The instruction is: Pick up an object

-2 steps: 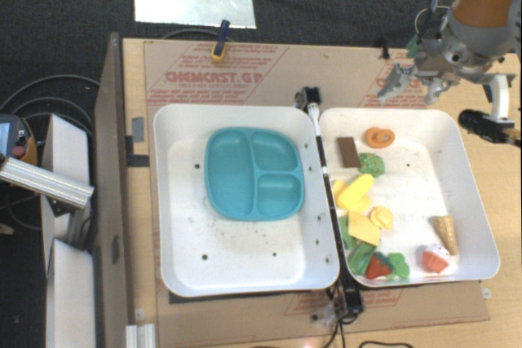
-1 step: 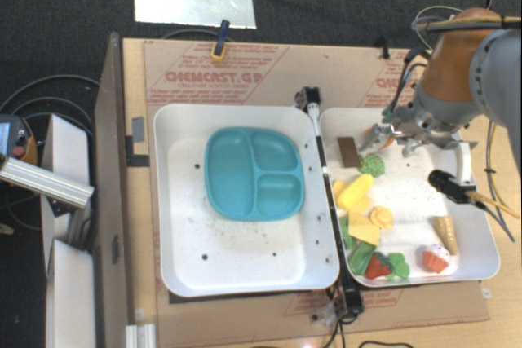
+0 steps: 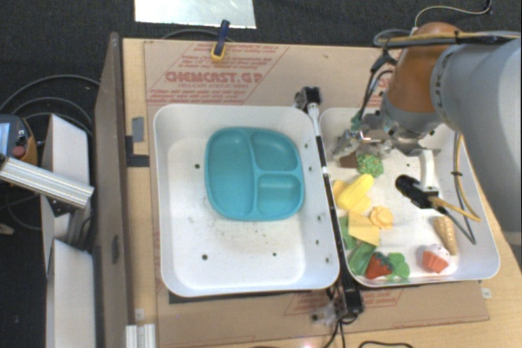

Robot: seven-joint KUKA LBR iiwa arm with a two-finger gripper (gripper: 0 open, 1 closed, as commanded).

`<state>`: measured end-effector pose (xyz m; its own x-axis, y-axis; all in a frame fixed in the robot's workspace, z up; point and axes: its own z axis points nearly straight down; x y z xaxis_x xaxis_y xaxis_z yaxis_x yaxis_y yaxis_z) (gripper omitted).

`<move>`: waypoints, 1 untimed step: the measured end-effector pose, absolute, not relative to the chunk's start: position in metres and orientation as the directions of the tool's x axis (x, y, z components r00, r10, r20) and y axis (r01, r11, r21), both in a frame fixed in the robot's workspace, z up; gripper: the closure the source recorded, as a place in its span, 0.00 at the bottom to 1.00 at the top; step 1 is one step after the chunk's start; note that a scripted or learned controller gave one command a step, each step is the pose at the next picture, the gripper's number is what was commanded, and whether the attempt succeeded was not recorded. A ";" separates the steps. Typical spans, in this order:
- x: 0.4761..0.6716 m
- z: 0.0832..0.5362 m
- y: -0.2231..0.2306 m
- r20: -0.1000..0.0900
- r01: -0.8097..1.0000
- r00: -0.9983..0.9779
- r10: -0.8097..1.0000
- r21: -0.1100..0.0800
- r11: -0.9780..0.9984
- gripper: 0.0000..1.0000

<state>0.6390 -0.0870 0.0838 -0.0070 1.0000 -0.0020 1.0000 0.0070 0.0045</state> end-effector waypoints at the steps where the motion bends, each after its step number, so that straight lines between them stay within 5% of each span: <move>1: 0.641 0.100 -0.090 -0.004 1.000 -0.004 1.000 0.014 0.004 1.00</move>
